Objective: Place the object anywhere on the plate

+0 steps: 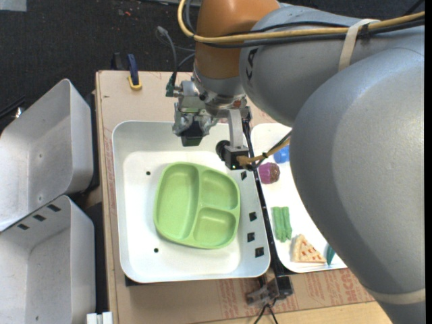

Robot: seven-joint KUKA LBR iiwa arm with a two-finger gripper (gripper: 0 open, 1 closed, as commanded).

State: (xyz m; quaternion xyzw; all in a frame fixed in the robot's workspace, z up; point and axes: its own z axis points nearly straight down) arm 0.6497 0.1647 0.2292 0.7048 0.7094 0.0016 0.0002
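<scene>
While the gripper (192, 135) hangs over the left bin's (131, 248) far edge, jaw state unclear, green plate (197, 205) at its middle, long axis toward far-left corner.

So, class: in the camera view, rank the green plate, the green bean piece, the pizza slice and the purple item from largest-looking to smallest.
1. green plate, far the largest
2. green bean piece and pizza slice, too alike to rank
3. purple item, slightly smaller
</scene>
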